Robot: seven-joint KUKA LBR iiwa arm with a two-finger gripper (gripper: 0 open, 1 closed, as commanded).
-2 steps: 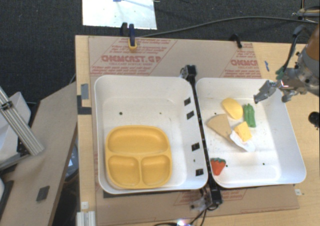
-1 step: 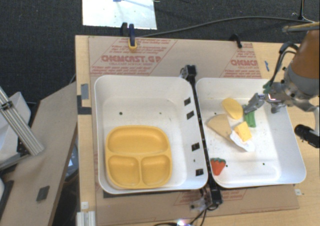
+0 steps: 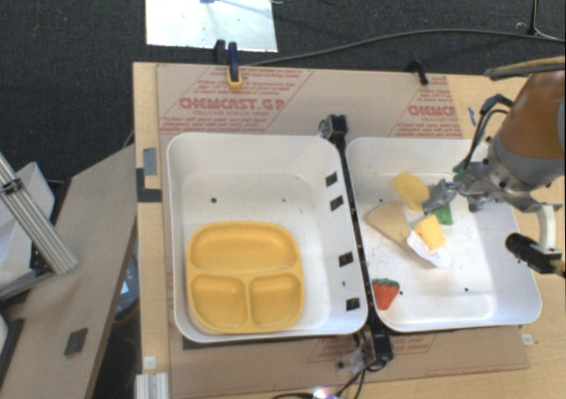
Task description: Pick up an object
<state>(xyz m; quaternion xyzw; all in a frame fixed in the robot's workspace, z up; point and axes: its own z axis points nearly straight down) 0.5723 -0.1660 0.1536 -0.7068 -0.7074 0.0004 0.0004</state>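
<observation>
Toy strawberry (image 3: pixel 386 292) nearest, tool (image 3: pixel 439 200) above over yellow pieces (image 3: pixel 430 233), its grip state impossible to tell.

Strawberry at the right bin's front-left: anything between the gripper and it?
Yes. The gripper sits over the food pile, and the yellow block on its white piece lies partly between it and the strawberry.

Arm (image 3: pixel 531 136) cut off at right edge; claw (image 3: pixel 439 198) finger state unclear; green item (image 3: pixel 444 214) partly hidden beneath.
</observation>
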